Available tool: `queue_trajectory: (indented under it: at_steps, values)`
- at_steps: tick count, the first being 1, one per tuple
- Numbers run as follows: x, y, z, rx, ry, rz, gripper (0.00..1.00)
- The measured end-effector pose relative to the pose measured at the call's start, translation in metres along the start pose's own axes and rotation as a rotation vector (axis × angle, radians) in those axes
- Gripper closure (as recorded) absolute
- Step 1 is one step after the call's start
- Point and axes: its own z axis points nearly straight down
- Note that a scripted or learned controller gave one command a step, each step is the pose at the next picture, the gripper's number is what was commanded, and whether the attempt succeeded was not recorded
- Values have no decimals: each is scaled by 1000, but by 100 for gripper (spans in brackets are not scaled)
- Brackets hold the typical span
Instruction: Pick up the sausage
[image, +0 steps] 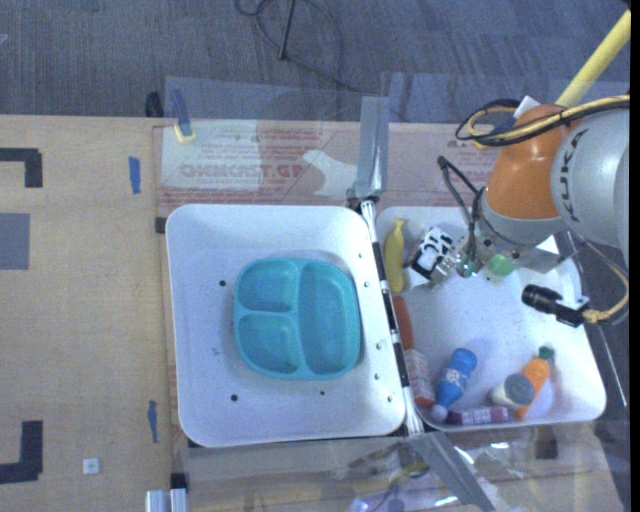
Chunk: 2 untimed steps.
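Observation:
The sausage (403, 322) is a slim reddish-brown stick lying lengthwise against the left wall of the right bin (585, 395), just below a yellow banana (396, 256). My gripper (434, 256), black and white, hangs low in the upper left corner of that bin, right beside the banana and a little up and to the right of the sausage's top end. Nothing can be seen held in it. The grey arm with its orange band (525, 180) comes in from the right above it.
The left bin (200, 400) holds a teal divided plate (298, 317). Along the right bin's front lie a blue and white bottle (455, 376), a pinkish tube (420, 378), a carrot-like orange item (537, 373) and other small items. A green object (498, 264) sits under the wrist.

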Motion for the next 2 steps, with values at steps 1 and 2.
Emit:
queue_trajectory:
  at_steps: [1,2]
  values:
    - [-2,-25,-1,-6,-3,-235,100]
    - [-2,-26,0,-5,-1,-235,0]
